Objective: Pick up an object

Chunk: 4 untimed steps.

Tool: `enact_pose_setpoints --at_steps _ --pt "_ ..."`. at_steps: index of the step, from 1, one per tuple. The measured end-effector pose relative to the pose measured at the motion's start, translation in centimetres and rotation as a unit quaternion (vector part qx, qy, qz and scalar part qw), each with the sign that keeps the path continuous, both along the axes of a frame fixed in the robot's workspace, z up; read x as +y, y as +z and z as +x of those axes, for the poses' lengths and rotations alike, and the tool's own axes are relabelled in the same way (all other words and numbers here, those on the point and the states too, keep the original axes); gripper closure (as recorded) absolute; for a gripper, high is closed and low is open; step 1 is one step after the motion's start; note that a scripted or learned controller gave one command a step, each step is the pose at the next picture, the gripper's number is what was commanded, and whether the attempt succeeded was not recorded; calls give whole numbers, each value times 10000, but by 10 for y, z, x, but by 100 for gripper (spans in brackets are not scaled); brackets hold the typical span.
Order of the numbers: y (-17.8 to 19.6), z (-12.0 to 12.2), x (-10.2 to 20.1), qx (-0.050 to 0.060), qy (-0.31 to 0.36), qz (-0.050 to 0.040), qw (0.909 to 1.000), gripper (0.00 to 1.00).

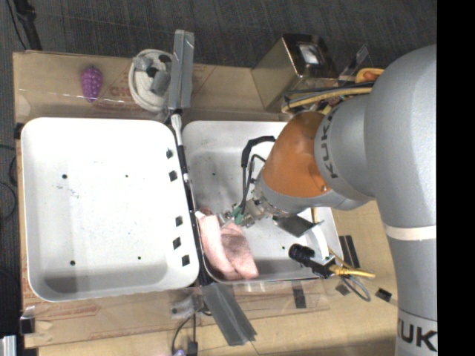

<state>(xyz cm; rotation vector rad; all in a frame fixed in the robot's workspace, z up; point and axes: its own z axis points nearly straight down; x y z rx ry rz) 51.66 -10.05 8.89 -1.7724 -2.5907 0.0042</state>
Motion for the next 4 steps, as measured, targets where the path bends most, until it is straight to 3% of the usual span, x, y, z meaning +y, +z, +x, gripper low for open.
enact_pose_setpoints --at_steps 1,2,3,4 --pt "49 -34 -19 9 74 10 10000 0" --pt "1 -23 -4 -4 -26 7 10000 0" --pt "8 -22 -3 25 -5 30 10000 100" --pt "100 5 23 9 548 7 9985 100"
